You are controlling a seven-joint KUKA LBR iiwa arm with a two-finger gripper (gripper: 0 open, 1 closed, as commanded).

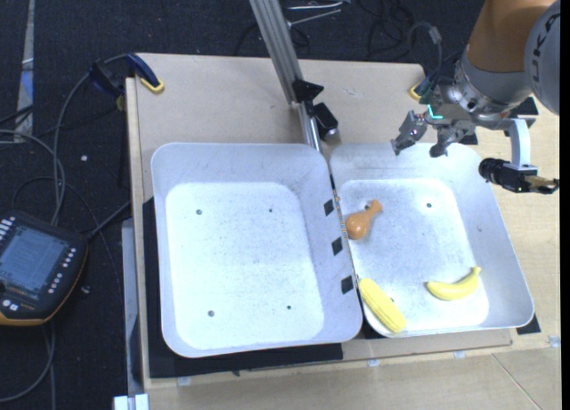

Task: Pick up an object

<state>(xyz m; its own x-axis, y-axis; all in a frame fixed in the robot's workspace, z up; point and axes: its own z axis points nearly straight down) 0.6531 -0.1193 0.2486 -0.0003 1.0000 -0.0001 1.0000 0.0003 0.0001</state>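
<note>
Tool (420, 139) fingers stand apart with nothing between them, hovering over the far rim of the right bin (499, 248), at about twelve o'clock of that bin. Below it lie three candidates for picking: a toy chicken drumstick (362, 220) at roughly ten o'clock in the bin, close to the divider wall; a corn cob (382, 305) at seven o'clock, pressed into the near-left corner; and a banana (455, 284) at five o'clock, lying flat on the floor with room around it. The pieces lie well apart from one another, likely scattered so that each can be taken alone. The left bin (178, 221) sits just beside the right one on the tabletop (223, 96). The arm (512, 34) reaches in from three o'clock, wrist bent downward. The grasp looks not yet begun; the drumstick is the nearest target.
</note>
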